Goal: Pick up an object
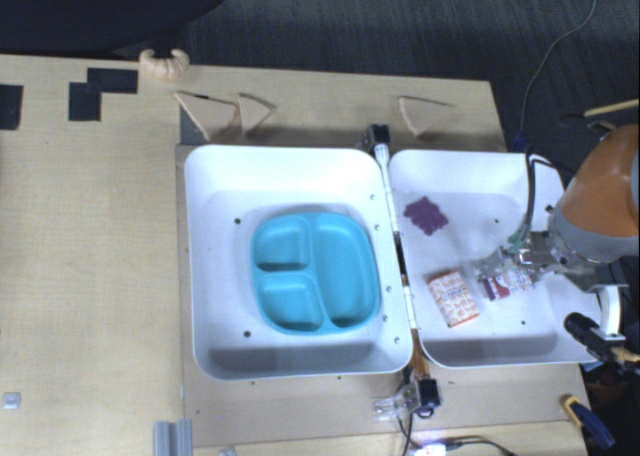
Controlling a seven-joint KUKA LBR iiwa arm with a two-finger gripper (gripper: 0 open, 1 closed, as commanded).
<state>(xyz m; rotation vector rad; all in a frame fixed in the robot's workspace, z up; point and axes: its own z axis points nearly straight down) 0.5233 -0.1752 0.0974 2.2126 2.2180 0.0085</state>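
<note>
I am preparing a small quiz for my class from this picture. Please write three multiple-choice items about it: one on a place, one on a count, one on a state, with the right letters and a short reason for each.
1. Where does the blue tray lie?
A. in the left bin
B. in the right bin
C. on the bench outside the bins

2. How many compartments does the blue tray have?
A. one
B. three
C. six

3. How does the patterned card rest?
A. standing upright on its edge
B. hanging from the arm
C. flat on the floor of the right bin

Key: 1 A, the tray sits inside the left bin. 2 B, two ridges split it into three parts. 3 C, it lies flat on the white floor of the right bin, near the tool.
</note>
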